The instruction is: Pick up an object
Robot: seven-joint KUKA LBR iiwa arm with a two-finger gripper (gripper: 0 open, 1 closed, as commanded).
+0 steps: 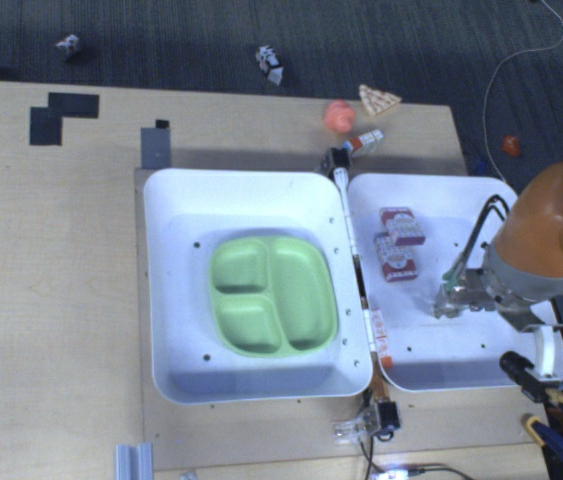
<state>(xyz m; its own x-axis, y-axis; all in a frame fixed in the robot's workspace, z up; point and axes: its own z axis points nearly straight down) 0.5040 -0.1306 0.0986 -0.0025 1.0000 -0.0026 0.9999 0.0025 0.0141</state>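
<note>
In right bin [481, 353], near front, we saw gripper [448, 303] low over bin floor; couldn't tell finger state, too blurry. Just beyond, two small red-white packets [399, 242] lay stacked near divider, apart from gripper. Left bin [176, 268] held green divided tray [273, 294]. Farther back, pink ball [339, 116] on bench.

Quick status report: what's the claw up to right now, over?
Claw low in right bin, nothing seen between fingers. Two red packets lie apart, to its left. Nothing between them.
</note>
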